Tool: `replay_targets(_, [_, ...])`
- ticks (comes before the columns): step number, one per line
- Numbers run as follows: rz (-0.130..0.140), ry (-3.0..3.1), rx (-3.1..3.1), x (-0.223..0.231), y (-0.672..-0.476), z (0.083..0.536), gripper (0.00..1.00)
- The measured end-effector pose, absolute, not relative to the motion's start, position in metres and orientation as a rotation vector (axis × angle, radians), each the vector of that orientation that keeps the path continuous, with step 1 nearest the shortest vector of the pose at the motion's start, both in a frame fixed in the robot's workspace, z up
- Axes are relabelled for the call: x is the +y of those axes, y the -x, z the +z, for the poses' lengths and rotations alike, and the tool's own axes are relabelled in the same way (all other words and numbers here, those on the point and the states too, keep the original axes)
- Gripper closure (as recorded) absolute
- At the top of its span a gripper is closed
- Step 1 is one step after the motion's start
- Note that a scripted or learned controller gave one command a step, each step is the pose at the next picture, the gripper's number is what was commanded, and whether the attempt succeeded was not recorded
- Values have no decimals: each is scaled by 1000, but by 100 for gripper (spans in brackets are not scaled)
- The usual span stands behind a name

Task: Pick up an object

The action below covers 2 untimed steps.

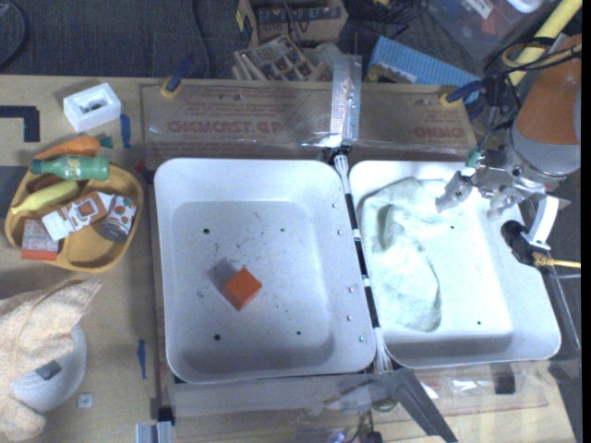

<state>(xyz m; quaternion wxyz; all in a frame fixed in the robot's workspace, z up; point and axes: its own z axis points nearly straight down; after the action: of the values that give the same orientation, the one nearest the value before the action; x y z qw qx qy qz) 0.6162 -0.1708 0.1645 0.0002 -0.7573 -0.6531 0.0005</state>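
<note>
Orange block (243, 288) sits in the left bin (185, 192), a little below the middle of its floor, turned so one corner points down the view, so it has no clear long axis. Your gripper (482, 190) hangs over the upper right corner of the right bin (536, 340), well apart from the block. Its fingers look spread, with nothing between them. A crumpled white cloth (402, 257) lies in the right bin, below and to the left of the gripper, much nearer than the block. To reach the block you must carry the arm leftward across the rim between the bins, then lower it.
</note>
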Motion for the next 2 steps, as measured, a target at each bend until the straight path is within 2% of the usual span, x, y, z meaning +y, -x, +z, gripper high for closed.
replay_targets(1, [1,2293,-2145,-113,-647,105,0])
replay_targets(2, [-2,2263,-2186,-173,-646,140,0])
